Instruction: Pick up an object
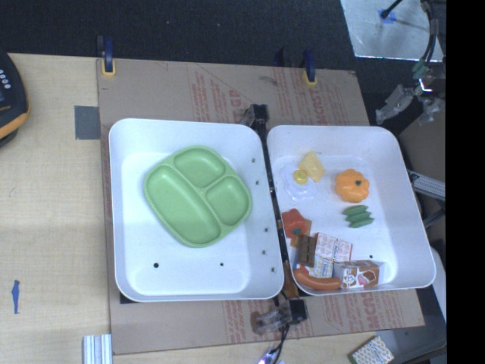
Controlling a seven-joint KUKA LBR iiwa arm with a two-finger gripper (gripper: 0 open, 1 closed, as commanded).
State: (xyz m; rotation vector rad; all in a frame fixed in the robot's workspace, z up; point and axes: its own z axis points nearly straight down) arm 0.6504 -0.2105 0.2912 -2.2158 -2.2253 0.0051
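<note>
Roughly, w/ the gripper (pixel 392 108) hanging just past the right bin's (pixel 405 203) far corner (open or shut: can't tell), nearest pick is the orange pumpkin toy (pixel 352 186), well apart inside that bin; prob. light, hard, slick, so pinch across its middle.

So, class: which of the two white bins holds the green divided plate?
The left bin holds the green divided plate; the right bin holds small toy foods instead.
</note>
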